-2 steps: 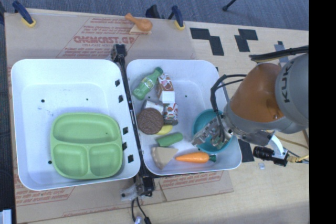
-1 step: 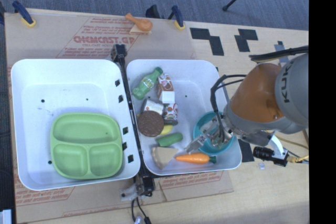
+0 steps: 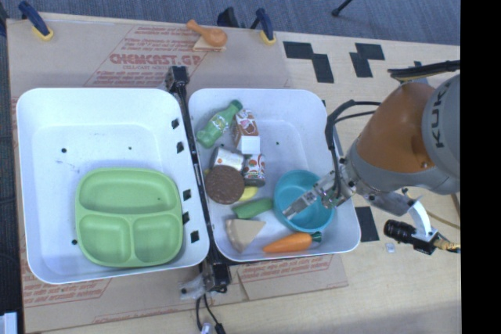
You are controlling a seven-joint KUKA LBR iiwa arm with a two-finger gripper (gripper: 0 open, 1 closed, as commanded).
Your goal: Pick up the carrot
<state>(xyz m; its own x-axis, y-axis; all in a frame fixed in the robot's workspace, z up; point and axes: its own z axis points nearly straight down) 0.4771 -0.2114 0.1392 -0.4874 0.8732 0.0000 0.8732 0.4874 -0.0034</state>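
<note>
I see the arm (image 3: 407, 141) reaching in from the right, orange band up top, w/ the hand (image 3: 301, 203) down over the blue bowl (image 3: 301, 199) in the right bin (image 3: 270, 102). The metal fingers (image 3: 296, 206) sit over the bowl's inside; can't tell if they're apart or together, too small and blurry. Nothing visibly gripped.

Carrot (image 3: 288, 244) lies flat at the near edge of the right bin, just below the bowl, about touching its rim, long axis approx. left-right. It's apart from the hand.

Other stuff in the right bin: green bottle (image 3: 218, 124) tilted near the back left, a small carton (image 3: 247, 131) beside it, another small printed box (image 3: 254, 167) under that, a brown round disc (image 3: 225, 185) by the left wall w/ a pale can-like piece (image 3: 228, 160) just behind it. A green veg piece (image 3: 253, 208) lies betw. the disc and the bowl, w/ a bit of yellow (image 3: 249, 194) just above it. A beige wedge (image 3: 244, 231) sits left of the carrot.

Left bin (image 3: 47, 129) holds a green divided plate (image 3: 129, 217), three compartments, toward the near side.

On the surface (image 3: 141, 51) behind the bins I see a wooden spoon (image 3: 207, 33), plus blue clamps (image 3: 35, 19) at the back edge.
</note>
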